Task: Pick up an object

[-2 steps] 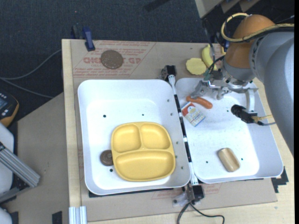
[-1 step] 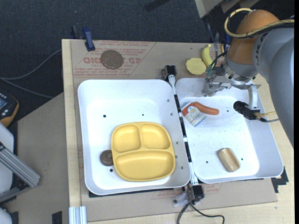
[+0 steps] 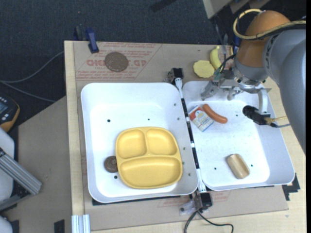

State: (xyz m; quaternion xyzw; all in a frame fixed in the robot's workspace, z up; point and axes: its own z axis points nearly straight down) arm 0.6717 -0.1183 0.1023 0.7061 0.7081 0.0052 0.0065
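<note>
1. The gripper (image 3: 225,88) hangs over the far edge of the right bin (image 3: 272,144). I cannot tell if it is open or closed.
2. One sausage (image 3: 215,114) lies near it at 7 o'clock, touching one small packet (image 3: 201,121).
3. One tan block (image 3: 238,165) lies well apart at 6 o'clock, with bare white floor around it.
4. The left bin (image 3: 97,110) holds one yellow plate (image 3: 148,157) and one brown cookie (image 3: 111,164) at its 9 o'clock edge.
</note>
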